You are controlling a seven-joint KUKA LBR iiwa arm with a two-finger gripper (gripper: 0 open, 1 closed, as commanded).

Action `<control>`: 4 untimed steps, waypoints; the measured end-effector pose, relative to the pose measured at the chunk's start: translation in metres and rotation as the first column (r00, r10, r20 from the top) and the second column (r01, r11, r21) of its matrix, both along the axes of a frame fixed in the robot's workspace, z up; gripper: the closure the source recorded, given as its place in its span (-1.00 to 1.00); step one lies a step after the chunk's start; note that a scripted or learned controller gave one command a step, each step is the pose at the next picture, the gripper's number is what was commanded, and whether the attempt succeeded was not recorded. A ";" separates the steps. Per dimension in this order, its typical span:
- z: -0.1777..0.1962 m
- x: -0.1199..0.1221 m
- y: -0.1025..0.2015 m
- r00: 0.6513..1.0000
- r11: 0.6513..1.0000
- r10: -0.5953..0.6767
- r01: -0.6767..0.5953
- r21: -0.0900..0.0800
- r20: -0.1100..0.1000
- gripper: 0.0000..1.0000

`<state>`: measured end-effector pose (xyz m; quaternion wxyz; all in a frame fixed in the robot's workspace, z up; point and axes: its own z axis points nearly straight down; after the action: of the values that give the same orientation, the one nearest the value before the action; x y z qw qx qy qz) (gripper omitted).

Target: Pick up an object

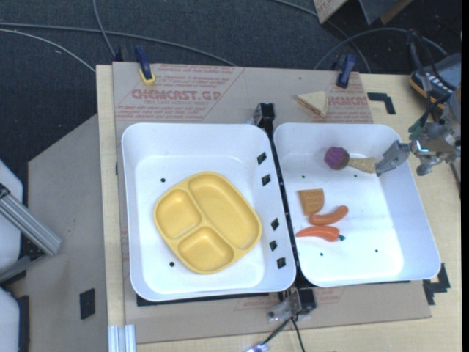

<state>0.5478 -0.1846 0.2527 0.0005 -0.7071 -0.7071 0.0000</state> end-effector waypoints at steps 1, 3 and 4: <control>-0.044 -0.005 -0.003 1.000 1.000 -0.001 0.001 0.002 -0.005 -1.00; -0.140 -0.005 -0.002 1.000 1.000 0.000 0.000 0.003 -0.006 -1.00; -0.126 -0.003 -0.003 1.000 1.000 0.000 0.000 0.000 0.002 1.00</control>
<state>0.5451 -0.1874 0.1270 0.0000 -0.7072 -0.7070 -0.0008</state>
